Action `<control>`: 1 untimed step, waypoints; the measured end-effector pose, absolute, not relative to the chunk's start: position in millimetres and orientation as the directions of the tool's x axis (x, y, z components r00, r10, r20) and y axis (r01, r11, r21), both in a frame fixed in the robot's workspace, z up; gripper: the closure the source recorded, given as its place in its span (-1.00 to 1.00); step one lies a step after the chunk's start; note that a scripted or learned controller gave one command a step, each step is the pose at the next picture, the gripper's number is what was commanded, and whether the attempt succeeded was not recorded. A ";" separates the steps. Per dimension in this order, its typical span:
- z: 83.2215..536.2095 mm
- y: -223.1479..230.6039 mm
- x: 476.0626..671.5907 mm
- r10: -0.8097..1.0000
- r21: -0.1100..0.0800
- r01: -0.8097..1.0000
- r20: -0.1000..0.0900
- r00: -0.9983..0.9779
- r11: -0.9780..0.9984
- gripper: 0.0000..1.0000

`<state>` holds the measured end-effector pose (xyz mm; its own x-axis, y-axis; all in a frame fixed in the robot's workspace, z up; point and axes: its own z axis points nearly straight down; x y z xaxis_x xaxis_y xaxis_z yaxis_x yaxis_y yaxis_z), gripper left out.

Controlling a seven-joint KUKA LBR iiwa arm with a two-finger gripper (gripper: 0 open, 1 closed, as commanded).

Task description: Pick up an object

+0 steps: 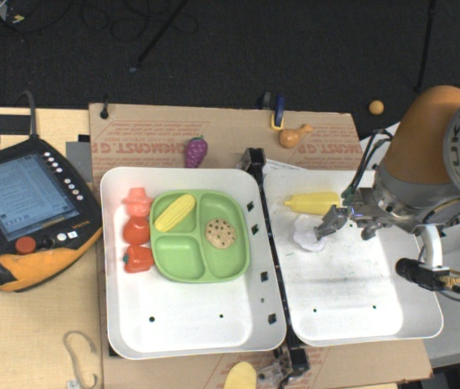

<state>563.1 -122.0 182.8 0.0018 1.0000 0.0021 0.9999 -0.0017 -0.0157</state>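
Observation:
In the right bin (376, 314), a yellow toy vegetable (313, 203) lies near the far left corner, with a small white object (309, 241) just in front of it. My gripper (349, 226) hangs over the bin's far middle, right of both objects, fingers spread and nothing between them. One fingertip (328, 226) sits close to the white object's right edge. In the left bin (181, 322), a green divided plate (183, 259) carries a corn cob (173, 211) and a cookie (220, 233).
A pink toy (137, 202), a red tomato (135, 231) and a red pepper (138, 258) lie left of the plate. Purple grapes (196, 151), an orange pear (293, 135) and a lemon (240, 375) lie outside the bins. A control pendant (27, 205) lies far left.

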 end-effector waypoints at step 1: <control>190.2 -122.1 566.3 1.000 -0.001 1.000 0.000 0.000 0.000 -1.00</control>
<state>566.3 -122.1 190.2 -0.0003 1.0000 0.0004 1.0000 0.0003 -0.0015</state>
